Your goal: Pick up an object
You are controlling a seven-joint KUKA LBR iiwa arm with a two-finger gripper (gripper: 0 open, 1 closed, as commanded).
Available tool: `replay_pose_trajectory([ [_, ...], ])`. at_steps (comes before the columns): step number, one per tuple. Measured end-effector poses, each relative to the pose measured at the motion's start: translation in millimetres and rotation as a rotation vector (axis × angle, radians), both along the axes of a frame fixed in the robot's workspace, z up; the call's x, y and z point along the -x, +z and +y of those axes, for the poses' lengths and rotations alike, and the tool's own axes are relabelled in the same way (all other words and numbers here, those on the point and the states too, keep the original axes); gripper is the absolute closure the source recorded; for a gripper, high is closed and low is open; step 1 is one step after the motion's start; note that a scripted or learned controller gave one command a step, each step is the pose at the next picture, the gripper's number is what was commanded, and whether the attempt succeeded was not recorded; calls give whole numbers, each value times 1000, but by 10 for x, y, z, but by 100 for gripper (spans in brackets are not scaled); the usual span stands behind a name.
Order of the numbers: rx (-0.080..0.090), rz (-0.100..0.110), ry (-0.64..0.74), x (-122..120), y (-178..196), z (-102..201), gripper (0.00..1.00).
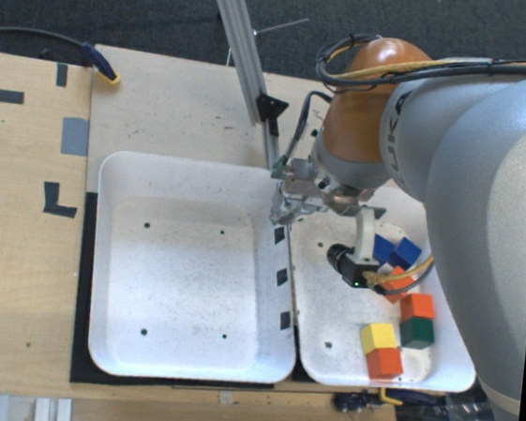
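- Two-finger gripper (287, 206): over the top left corner of the right-hand shallow white plastic bin (328, 302), at its left wall.
- Claw state: cannot tell.
- Small blue cube (407, 251): at that bin's right side.
- Orange cube (417, 305), green cube (418, 333), yellow cube (380, 336) and red-orange cube (384, 363): clustered in its lower right corner, well apart from the gripper.

**A robotics lab test bench**

This looks like a robotics lab. A heavy grey robot arm (477, 154) with an orange band leans over a plywood bench (13, 252). On it, a left bin (106, 178) and a right bin (327, 307), both shallow and white, sit side by side on a black mat (78, 325). Tape marks (52, 198) dot the wood. An aluminium strut (241, 32) slants across the back, and small coloured blocks (384, 346) lie in the right bin.
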State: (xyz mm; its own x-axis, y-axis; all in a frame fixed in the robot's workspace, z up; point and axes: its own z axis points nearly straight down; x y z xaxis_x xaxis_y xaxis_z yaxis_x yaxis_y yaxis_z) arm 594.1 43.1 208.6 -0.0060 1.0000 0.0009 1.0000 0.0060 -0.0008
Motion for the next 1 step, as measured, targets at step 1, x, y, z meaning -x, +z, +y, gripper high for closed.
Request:
replay_pose_trajectory([
  [1, -1, -2, 1, -335, 44, 514, 100],
])
